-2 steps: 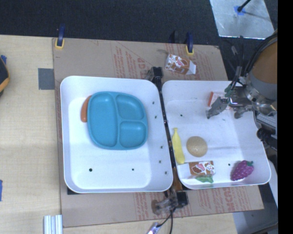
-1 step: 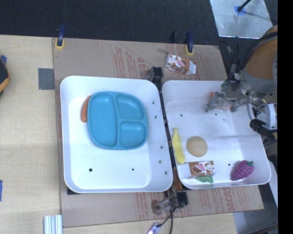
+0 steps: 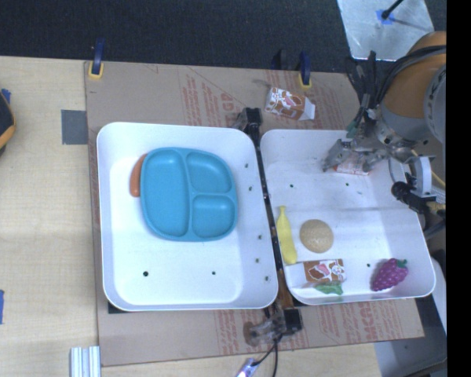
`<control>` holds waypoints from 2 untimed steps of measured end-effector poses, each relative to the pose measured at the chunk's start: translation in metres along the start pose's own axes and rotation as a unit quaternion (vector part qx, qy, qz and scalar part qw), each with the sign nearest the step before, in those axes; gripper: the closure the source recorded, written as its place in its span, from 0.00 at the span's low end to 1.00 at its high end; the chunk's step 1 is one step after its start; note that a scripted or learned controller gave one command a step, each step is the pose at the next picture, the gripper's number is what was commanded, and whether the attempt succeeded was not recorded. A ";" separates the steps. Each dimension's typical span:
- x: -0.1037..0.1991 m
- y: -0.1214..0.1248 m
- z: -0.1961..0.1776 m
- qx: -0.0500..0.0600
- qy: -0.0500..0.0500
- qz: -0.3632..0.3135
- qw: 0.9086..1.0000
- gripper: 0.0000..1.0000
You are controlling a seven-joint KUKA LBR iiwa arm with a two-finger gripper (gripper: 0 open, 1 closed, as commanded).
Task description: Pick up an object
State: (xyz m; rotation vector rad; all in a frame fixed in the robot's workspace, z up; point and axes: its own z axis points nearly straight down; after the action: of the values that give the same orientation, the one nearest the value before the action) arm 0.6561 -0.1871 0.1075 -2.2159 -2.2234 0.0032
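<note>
My gripper (image 3: 353, 160) hangs low over the far part of the right bin (image 3: 353, 210), near its back wall. A small white and red item (image 3: 352, 167) lies right beneath it; whether it is held is unclear. Along the right bin's near side lie a yellow banana (image 3: 286, 235), a tan round bun (image 3: 316, 236), a small brown and white carton (image 3: 324, 271) with a green piece (image 3: 328, 288) beside it, and purple grapes (image 3: 388, 274).
The left bin (image 3: 125, 281) holds a blue divided plate (image 3: 188, 193) with an orange item (image 3: 134, 177) poking out from under its left edge. A small carton (image 3: 289, 103) lies on the cardboard behind the bins. Clamps hold the cardboard's far edge.
</note>
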 end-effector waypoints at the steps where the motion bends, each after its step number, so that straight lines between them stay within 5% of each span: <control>1: 0.019 -0.071 -0.111 -0.001 0.000 0.000 1.000 0.00; 2: -0.025 -0.005 -0.006 0.001 0.000 0.000 1.000 0.00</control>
State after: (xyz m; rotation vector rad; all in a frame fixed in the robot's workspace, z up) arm 0.6515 -0.2120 0.1134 -2.2146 -2.2230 0.0064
